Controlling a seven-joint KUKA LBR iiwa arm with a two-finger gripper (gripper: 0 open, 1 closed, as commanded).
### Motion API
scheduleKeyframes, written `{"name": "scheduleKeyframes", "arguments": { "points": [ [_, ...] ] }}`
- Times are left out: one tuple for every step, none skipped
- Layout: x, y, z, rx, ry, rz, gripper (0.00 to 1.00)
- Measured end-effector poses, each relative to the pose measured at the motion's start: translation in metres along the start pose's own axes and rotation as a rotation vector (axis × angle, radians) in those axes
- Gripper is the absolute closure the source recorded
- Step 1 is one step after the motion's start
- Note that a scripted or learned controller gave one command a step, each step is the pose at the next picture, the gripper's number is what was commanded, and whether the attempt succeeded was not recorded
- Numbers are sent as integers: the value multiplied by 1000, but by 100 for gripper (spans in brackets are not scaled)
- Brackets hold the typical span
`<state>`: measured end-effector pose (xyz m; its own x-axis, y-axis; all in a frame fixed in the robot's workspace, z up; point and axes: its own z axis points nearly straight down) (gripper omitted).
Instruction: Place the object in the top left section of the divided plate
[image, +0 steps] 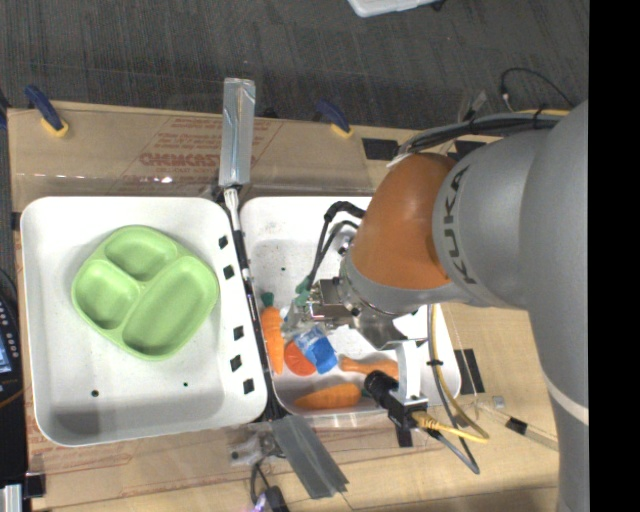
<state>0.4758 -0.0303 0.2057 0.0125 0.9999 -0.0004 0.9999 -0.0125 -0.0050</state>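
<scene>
A light green divided plate (146, 291) lies in the left white bin (60, 400), with two smaller sections on its upper left and one long section on its lower right; nothing lies in it. My gripper (308, 318) reaches down into the right bin (270, 230), under the orange wrist band. It hangs just above a blue block (319, 352) and a red-orange piece (297, 361). An orange carrot (271, 338) lies along the bin's left wall. The wrist hides much of what is under it.
Two more orange carrot-like pieces (326, 398) lie by the right bin's front edge, one partly under the arm (366, 365). A black-marked divider wall (237, 300) separates the bins. Cables (450, 420) trail at the front right.
</scene>
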Motion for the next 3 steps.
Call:
{"name": "scheduleKeyframes", "arguments": {
  "points": [
    [-59, 1, 4, -2, 0, 89, 100],
    [-14, 1, 15, 0, 1, 143, 100],
    [-72, 1, 9, -1, 1, 127, 100]
  ]
}}
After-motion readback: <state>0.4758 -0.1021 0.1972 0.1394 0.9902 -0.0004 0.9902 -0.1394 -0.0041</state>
